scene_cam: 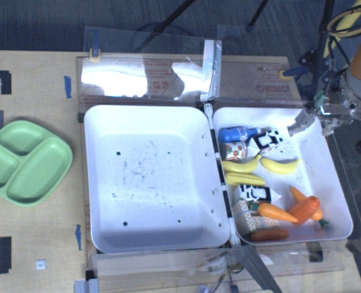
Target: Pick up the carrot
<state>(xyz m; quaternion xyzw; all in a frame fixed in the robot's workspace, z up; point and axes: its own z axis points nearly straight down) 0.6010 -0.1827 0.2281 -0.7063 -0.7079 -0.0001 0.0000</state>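
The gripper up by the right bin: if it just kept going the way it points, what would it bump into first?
The gripper points down and leftward into the right bin. Most likely it would first meet the black-and-white item, or the bin floor before it; depth is hard to judge from one view.

The carrot (pixel 277 212) is a small orange toy that tapers to a point. It lies flat in the right bin (pixel 336 182), near the front edge, with the thick end toward the left bin and the tip toward an orange pepper-like toy (pixel 307 209) that it touches. A dark red sausage-shaped piece (pixel 268 235) lies just in front of it.
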